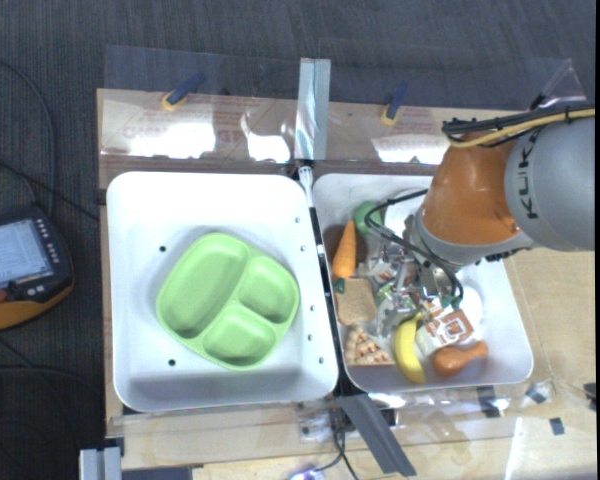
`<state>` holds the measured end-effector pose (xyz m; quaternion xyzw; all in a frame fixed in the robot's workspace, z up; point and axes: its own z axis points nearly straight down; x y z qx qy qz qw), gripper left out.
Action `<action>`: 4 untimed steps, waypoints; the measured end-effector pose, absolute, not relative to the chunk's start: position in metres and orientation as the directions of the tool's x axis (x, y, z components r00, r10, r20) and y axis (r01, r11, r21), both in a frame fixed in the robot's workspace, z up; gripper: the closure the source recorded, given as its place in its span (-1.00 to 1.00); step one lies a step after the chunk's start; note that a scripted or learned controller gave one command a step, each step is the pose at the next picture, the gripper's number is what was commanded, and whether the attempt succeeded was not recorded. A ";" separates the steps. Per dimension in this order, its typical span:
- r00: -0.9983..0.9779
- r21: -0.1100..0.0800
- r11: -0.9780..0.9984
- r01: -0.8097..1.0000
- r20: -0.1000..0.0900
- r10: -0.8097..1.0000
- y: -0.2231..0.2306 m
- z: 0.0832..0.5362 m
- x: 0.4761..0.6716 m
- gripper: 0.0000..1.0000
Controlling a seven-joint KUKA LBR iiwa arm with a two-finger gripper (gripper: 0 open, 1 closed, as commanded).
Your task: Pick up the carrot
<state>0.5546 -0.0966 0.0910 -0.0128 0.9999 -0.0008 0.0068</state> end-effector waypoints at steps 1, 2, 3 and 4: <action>-0.999 -0.005 1.000 -0.028 -0.019 -0.028 -0.096 0.101 0.557 1.00; -0.986 0.001 0.986 0.167 -0.007 0.167 -0.063 0.186 0.545 1.00; -0.967 0.001 0.967 0.254 -0.008 0.254 -0.057 0.272 0.561 1.00; -0.969 -0.002 0.969 0.249 0.000 0.249 -0.094 0.247 0.538 1.00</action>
